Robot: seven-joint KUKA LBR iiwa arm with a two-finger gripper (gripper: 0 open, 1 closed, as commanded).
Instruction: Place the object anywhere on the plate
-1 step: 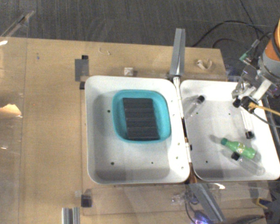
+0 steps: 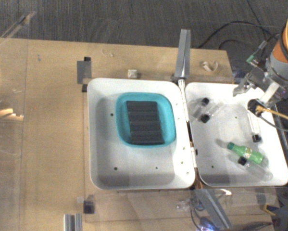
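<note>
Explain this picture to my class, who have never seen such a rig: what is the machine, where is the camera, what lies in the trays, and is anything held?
One fixed camera looks down at a slant on a wooden bench. The grey robot arm with an orange band reaches in from the right. Its grasping part, the end effector, hangs over the far corner of the right shallow white bin. Nothing can be seen held in it. The left shallow white bin holds a turquoise square plastic plate, and a dark grey ribbed rectangular pad lies on that plate. In the right bin lie a green plastic bottle and several small clear vials with black caps.
</note>
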